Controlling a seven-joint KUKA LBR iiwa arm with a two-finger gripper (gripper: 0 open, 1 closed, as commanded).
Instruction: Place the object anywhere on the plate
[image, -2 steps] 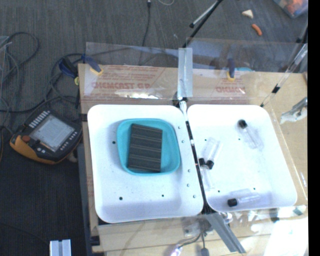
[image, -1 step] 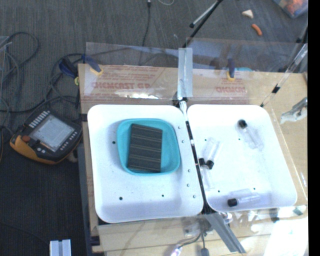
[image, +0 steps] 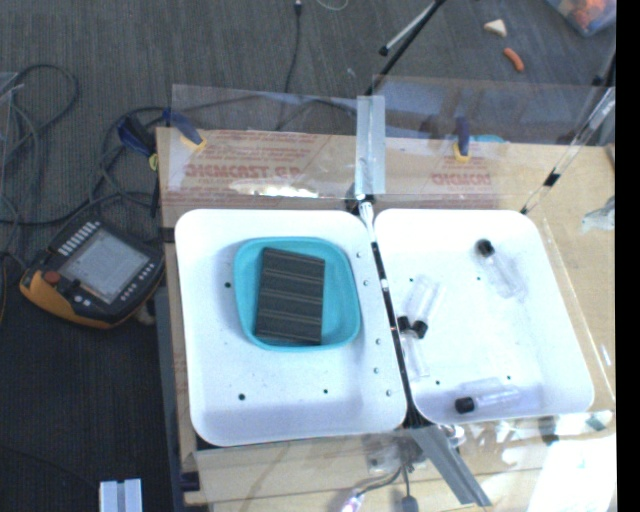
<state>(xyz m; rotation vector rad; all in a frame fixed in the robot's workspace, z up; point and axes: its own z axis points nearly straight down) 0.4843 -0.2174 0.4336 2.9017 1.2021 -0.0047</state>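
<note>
Resting on teal plate (image: 346, 300) — dark ribbed block (image: 291, 296) | jaws: cannot tell

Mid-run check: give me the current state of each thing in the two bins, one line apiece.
Teal plate: flat in the left bin, carrying the block.
Dark ribbed block: lying flat on the plate, fully inside its rim.
Clear vial at rear: on its side in the right bin, black cap on.
Clear vial by divider: on its side, black cap on.
Clear vial at front: on its side, black cap on.
</note>
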